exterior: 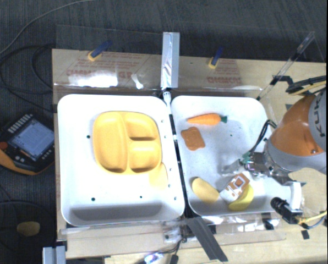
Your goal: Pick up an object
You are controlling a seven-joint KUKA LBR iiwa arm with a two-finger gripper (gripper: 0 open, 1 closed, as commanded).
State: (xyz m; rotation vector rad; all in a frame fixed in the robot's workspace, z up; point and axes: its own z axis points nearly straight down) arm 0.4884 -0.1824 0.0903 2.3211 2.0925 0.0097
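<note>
Your end effector [246, 166] sits low in the right bin [257, 106], just above a small white-and-orange packet [236, 184] that lies against a yellow piece [242, 199]; you cannot tell its finger state. Those crowded items could shift or come up together. A yellow slice [205, 190], brown piece [192, 138] and carrot [205, 119] share that bin. The left bin [76, 202] holds a yellow divided tray [125, 142].

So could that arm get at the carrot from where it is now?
Probably yes. The carrot lies alone near the far wall of the right bin, with nothing on top of it and bare floor around it. The arm already hangs over that bin's right side, so the path looks free.
</note>
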